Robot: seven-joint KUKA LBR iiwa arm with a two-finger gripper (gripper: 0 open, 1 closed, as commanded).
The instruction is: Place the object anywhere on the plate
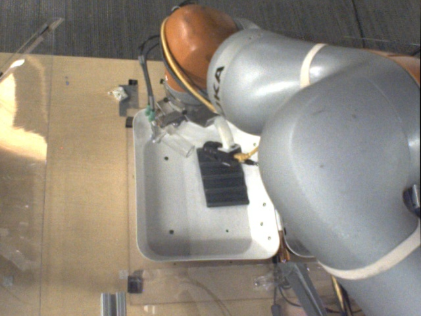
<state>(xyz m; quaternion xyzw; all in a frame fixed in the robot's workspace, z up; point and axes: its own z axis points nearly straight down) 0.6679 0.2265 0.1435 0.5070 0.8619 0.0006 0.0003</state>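
Note:
My gripper (161, 129) hangs over the far left corner of the white bin (197, 242), close to the bin's wall. The big grey arm with its orange band reaches in from the right and covers the gripper from above. A small green bit (150, 115) shows at the gripper's left side; I cannot tell what it is. I cannot make out a plate or a loose object in the bin.
The bin lies on a pale wooden bench (66, 176). Small dark fixtures sit on the bench beyond the bin's far left corner (130, 99) and near its front left corner (135, 283). The arm's bulk hides the whole right side.

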